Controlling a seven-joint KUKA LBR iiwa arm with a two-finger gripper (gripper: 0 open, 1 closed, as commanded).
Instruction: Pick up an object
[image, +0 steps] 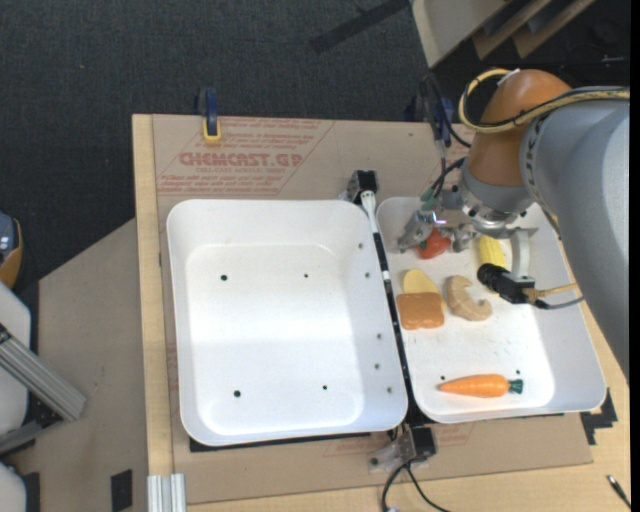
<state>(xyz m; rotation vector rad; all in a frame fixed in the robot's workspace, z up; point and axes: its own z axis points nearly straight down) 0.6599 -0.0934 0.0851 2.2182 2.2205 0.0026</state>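
left bin (200, 330): white, shallow, with a few dark dots on its floor; nothing for the arm to do here
divider: the two bins touch along their long edge, and the toast lies just right of that edge
toast (421, 311): brown slab lying flat in the right bin (560, 390), with a pale yellow piece (420, 282) touching its far side
gripper (436, 228): down low at the far end of the right bin, under the grey wrist; whether its fingers are spread or pressed together I cannot tell, as the wrist hides them
red piece (434, 245): small, right at the gripper's tip and seemingly touching it; I cannot see it held between fingers, so I judge it the likely target, not yet a sure catch
beige piece (467, 297): curved, near the bin's middle, a little nearer the camera than the gripper and apart from it
carrot (480, 386): orange with a green end, lying along the near side, well apart from the gripper
corn (491, 250): yellow, just right of the red piece, partly under the wrist
arm (560, 180): grey with an orange band, reaching in from the right
step in hand: closing on the red piece
doing it well: centre the tip over the red piece, keep clear of the corn and the bin's far wall, close firmly, then lift straight up
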